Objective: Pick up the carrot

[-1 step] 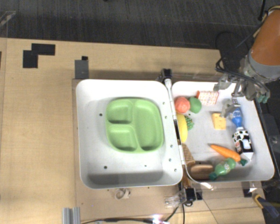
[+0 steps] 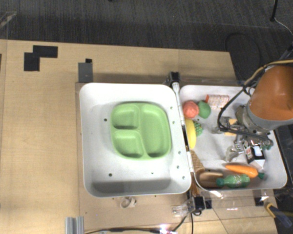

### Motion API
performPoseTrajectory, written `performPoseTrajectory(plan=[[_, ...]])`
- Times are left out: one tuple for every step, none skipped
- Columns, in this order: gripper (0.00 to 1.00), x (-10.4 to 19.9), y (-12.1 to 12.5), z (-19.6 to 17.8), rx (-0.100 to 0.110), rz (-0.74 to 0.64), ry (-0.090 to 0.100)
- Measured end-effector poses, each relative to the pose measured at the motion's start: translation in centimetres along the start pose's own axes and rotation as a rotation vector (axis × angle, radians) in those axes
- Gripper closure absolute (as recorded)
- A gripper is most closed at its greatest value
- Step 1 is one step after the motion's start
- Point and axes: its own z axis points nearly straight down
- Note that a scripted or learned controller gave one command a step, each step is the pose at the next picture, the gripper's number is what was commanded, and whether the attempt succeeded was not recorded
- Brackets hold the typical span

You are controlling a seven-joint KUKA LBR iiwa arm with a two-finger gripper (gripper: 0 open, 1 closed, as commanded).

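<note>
The orange carrot [image 2: 242, 169] lies near the front of the right bin [image 2: 281, 167], just behind a green vegetable [image 2: 233, 181]. My gripper [image 2: 241, 147] hangs just behind and above the carrot, under the grey wrist with its orange band [image 2: 277, 92]. Cables and metal parts crowd the fingers. Nothing shows between them.
The left bin [image 2: 95, 130] holds a green divided plate [image 2: 139, 129]. In the right bin lie a red fruit [image 2: 190, 109], a green ball [image 2: 204, 109], a yellow banana [image 2: 190, 133], a pink-striped box [image 2: 217, 100] and a brown item [image 2: 209, 177] at the front left.
</note>
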Motion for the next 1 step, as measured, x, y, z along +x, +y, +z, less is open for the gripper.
performPoseTrajectory(plan=[[0.0, 4.38, -2.87, -9.98, 0.002, -0.348, 0.002]])
